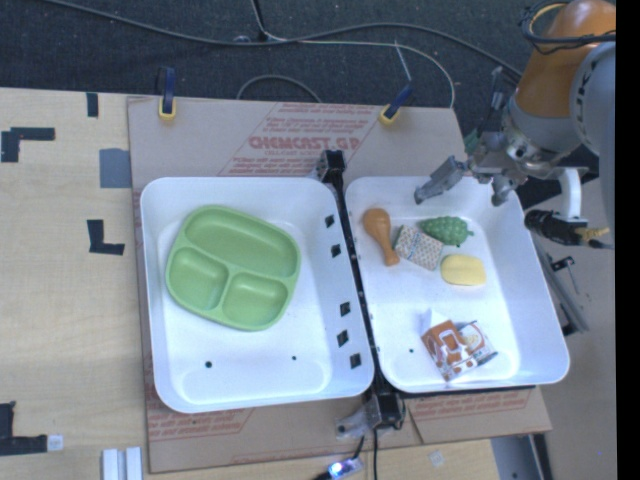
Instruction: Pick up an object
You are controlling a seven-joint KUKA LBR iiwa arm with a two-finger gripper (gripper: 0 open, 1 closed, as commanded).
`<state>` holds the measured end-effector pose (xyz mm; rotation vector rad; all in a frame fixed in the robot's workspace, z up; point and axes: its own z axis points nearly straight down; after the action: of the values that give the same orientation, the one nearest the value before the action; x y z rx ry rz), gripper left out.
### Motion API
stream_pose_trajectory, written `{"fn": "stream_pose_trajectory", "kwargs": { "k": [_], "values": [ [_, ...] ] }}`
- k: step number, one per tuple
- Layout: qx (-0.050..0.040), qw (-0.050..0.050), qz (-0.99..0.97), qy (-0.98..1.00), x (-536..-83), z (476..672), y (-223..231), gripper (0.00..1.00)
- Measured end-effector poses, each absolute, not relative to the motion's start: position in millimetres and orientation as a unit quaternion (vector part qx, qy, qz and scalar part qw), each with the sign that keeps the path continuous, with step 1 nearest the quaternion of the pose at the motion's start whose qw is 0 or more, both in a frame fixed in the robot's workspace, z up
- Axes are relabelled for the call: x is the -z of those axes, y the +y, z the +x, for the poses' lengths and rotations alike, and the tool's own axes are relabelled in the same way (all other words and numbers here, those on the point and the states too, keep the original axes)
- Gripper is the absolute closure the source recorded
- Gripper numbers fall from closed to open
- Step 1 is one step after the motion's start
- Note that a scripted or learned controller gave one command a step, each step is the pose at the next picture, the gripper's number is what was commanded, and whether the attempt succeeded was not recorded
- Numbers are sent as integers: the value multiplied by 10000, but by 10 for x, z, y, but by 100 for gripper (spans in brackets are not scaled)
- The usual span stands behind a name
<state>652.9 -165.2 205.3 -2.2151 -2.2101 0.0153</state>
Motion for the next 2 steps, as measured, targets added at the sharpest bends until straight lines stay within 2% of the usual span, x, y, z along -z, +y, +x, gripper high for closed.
{"fn": "stream_pose_trajectory", "kwargs": {
  "k": [1, 2],
  "values": [
    [-7, 4, -7067, -7075, -2146, 6560, -1648, 0],
    [-22, 19, -7065, -7077, -1503, 6580, -1647, 0]
  ]
}}
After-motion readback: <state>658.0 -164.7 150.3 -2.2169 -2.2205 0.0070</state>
